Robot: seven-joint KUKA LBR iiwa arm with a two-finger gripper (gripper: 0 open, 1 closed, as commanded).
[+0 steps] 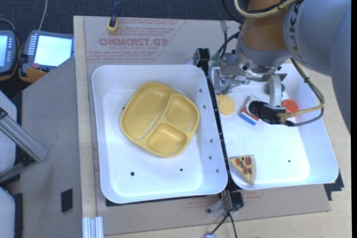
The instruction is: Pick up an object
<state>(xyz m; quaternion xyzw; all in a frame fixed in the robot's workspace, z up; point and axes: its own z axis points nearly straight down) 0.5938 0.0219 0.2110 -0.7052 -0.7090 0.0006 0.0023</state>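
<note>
Brown board [89, 36] printed CHEMCAST GP, yellow plate [160, 119]

left bin [106, 136]: divided plate [160, 119] | right bin [301, 159]: pizza slice [243, 168] front corner, cracker [226, 104] (perhaps) behind it

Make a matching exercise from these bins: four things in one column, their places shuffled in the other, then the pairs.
Things
1. yellow three-compartment plastic plate
2. round tan cracker
3. toy pizza slice with red dots
4. small red round piece

Places
A. right bin, bottom corner of the view, next to the left bin
B. right bin, farthest from the left bin
C. middle of the left bin
D. right bin, just below the end effector

Pairs: 1-C, 2-D, 3-A, 4-B
</note>
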